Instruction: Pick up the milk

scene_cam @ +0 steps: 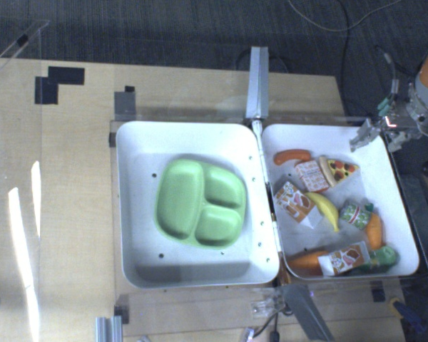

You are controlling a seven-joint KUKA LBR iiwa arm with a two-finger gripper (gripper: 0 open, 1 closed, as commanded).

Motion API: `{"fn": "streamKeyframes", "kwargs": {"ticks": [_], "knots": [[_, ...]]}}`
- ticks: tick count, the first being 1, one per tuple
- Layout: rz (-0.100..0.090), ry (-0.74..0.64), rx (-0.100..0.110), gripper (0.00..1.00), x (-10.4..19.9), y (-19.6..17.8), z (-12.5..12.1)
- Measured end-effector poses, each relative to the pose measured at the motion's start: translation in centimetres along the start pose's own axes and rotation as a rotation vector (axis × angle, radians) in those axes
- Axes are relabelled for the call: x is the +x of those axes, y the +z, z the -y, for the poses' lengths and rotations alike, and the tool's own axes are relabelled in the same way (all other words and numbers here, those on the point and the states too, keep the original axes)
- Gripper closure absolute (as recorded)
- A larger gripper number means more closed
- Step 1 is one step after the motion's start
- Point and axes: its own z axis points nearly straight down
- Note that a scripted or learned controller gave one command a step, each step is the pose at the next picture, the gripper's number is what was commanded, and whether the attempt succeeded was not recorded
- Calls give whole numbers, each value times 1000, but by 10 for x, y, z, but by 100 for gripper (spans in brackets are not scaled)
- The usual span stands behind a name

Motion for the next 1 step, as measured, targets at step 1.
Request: {"fn": "streamKeyframes", "kwargs": {"ticks": [1], "knots": [[-1,-150,-1,0,108,120,15]]}}
